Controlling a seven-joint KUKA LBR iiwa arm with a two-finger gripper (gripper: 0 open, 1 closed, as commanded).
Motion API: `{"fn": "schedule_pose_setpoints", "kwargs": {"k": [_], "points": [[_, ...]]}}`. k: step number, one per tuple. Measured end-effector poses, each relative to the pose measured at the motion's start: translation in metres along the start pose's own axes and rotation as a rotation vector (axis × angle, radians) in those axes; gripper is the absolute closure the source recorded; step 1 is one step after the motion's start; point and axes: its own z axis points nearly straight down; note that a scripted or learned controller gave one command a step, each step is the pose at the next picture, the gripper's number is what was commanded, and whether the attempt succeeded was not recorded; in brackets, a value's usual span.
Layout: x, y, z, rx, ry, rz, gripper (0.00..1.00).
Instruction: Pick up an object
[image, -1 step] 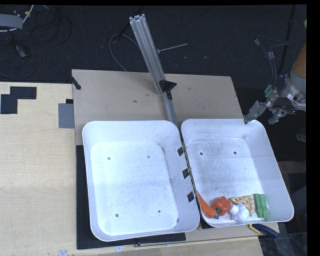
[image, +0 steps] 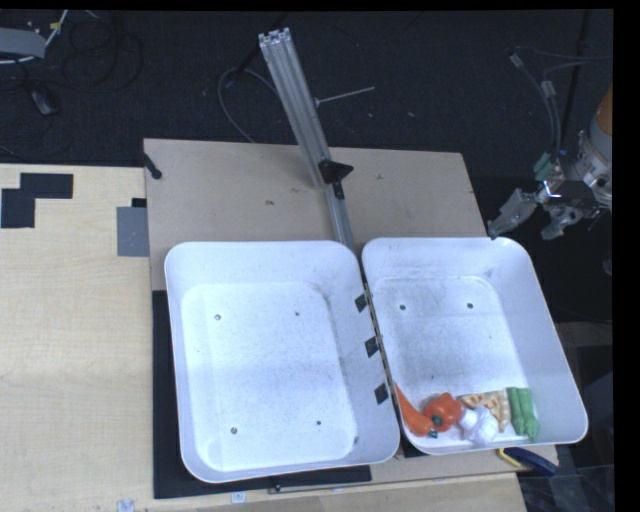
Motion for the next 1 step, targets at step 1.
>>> {"fn": "schedule_pose_setpoints", "kwargs": {"k": [1], "points": [[0.1796, -0.0698, -0.0884, 0.002, 0.003, -0.005, 0.0]]}}
